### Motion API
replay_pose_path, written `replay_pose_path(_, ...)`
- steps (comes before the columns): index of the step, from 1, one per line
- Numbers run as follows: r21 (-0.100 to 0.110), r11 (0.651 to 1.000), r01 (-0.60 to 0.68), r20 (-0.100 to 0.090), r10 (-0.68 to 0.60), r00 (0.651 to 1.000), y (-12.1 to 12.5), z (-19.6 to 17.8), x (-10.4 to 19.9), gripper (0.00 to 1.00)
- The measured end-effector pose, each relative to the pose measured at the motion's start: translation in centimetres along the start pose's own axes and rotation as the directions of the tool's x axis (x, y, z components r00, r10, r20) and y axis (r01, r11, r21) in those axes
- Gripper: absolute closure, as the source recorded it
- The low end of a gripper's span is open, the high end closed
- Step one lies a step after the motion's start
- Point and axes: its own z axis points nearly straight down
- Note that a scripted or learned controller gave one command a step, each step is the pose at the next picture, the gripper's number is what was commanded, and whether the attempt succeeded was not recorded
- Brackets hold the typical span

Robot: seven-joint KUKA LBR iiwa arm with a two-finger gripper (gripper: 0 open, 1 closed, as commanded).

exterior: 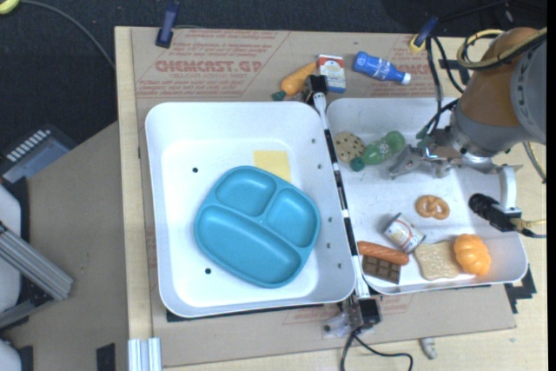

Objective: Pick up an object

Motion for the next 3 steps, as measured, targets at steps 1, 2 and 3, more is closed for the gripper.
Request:
replay_pose_path(1, 0.001, 1.000, -0.001, 0.000, 0.001, 1.000, -4.9, 0.0, -2.5, 0.00)
replay_pose_path(2, 0.001, 1.000, 0.001, -0.002, -0.001, 1.000, -6.1, 0.0, 3.7, 0.00)
replay_pose_path(3, -0.002, 1.000, 0.001, -0.001, -0.001, 1.000, -6.0, -1.0, 3.6, 1.00)
